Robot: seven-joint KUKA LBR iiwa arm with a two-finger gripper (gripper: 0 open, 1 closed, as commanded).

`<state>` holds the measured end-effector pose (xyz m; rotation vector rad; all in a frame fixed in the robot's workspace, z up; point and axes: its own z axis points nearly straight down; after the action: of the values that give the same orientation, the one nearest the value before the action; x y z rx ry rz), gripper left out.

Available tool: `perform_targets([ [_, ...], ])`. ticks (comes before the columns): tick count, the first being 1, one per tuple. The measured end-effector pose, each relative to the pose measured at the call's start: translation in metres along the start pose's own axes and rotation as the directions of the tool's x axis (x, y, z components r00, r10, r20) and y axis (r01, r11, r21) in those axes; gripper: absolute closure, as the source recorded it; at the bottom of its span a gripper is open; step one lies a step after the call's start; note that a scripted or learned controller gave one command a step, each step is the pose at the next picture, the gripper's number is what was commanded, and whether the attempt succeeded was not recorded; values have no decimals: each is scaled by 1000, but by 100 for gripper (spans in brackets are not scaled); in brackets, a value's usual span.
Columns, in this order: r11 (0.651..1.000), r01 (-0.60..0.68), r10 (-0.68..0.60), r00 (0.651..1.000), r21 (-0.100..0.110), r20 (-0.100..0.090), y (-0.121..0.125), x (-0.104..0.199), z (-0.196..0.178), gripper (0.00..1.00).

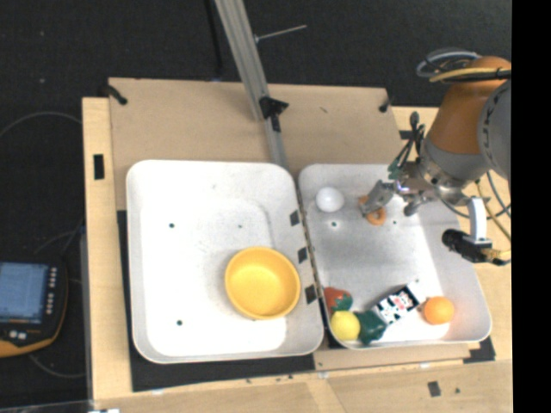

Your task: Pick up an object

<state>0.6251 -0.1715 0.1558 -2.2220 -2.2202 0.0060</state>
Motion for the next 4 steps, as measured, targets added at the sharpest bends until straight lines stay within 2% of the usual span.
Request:
perform_targets([
  [1,1000,-1,1,1000,1,0,-1,-1,53,0],
  [2,1000,-4,4,1000,-9,1,1,-2,38,100],
  [3,1000,2,-2,1000,-11,0,12,-9,-18,100],
  [4,1000,3,-3,1000,-12,0,11,-10,-84,100],
])
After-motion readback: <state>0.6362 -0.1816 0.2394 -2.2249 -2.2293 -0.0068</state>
